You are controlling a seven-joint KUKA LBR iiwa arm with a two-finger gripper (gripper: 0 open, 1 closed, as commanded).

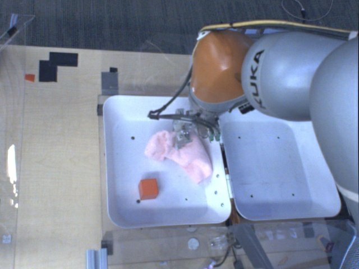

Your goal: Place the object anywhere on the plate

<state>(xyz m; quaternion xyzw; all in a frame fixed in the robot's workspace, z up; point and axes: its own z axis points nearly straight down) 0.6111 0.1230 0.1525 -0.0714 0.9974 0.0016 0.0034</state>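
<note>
light: bright, even, overhead | glare: white streaks on clear panel [11,167] at left; sheen on grey arm [291,77] | shadows: soft, faint in left bin [120,206] | focus: slightly soft overall, arm nearest camera blurred

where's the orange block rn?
The orange block sits in the left bin, near its front-left corner, apart from the pink cloth that lies up and to its right under the gripper.
</note>
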